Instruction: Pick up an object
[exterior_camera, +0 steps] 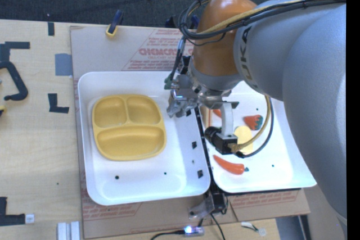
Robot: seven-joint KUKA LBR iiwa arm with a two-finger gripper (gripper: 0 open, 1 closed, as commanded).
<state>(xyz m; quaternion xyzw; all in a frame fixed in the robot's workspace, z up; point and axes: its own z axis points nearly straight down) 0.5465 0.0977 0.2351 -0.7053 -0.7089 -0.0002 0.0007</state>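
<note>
Look at the big grey robot arm with the orange band [225,19]: it reaches in from your right and hangs low over the wall where the two shallow white plastic bins meet. The jaws [179,99] sit under the wrist, just over the right edge of the left white bin [135,191], but they are dark and crowded by cables, so you cannot tell how wide they stand or if they hold anything. In the left bin lies a yellow plastic plate with three parts [128,126], just beside the jaws and flat on the bin floor. In the right white bin [287,174] you can see a long red toy chili pepper [229,165], a pale yellow round toy piece [244,134] and a small red toy strawberry with a green top [253,120]; they lie close together, partly behind a black part hanging off the arm. It looks like you are at the reaching step, with nothing lifted yet. Next, I think you must pick one thing, bring the jaws straight over it, go down and close. The plate is wide and flat, so its rim may be the only good spot to pinch.
</note>
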